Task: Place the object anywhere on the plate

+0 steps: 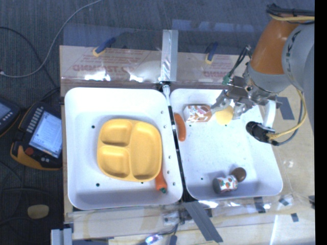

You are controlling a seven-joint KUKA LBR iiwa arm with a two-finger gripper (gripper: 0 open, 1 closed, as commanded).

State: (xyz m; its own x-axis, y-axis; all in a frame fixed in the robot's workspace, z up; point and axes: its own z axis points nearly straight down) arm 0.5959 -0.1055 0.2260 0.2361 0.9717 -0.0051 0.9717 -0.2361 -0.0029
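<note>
Floor: dark carpet around the bench.
Plate [129,149]: yellow, sectioned, centred in left bin [82,137].
Carrot [161,181]: touching plate's lower right rim.
Right bin [265,177]: right of plate.
Lemon [223,117]: yellow, far right of plate, between gripper fingers.
Gripper [228,108]: clamped on lemon.

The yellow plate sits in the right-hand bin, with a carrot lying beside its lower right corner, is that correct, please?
Not quite: the camera view shows the yellow plate in the left-hand bin, not the right-hand one. The carrot does lie beside its lower right corner.
</note>
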